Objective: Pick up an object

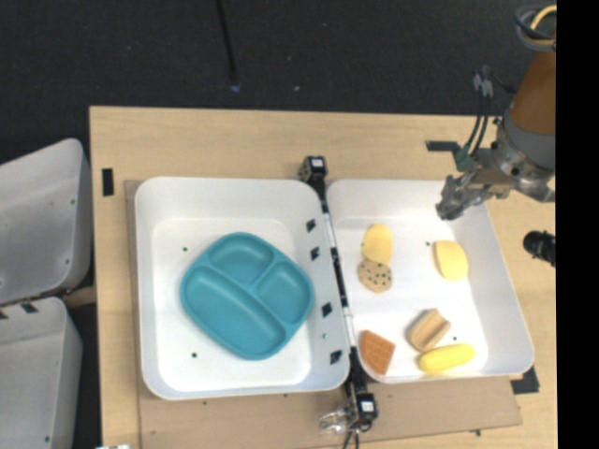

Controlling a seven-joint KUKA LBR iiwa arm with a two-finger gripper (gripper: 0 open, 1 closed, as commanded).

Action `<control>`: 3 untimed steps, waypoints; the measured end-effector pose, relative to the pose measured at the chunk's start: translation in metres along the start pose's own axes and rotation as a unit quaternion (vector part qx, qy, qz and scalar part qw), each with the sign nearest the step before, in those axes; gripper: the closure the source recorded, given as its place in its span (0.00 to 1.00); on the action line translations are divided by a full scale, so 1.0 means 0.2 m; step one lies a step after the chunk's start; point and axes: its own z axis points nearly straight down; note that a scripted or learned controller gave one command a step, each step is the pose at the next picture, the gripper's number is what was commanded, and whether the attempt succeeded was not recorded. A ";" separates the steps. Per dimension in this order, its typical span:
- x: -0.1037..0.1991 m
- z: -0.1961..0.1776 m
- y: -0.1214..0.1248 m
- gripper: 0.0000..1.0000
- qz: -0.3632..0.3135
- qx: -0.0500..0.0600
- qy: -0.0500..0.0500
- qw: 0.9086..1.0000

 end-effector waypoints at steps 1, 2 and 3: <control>0.22 -0.02 0.08 1.00 0.000 0.000 0.000 1.000; 0.49 -0.03 0.17 1.00 0.001 0.000 0.000 1.000; 0.77 -0.01 0.23 1.00 0.000 0.000 0.000 1.000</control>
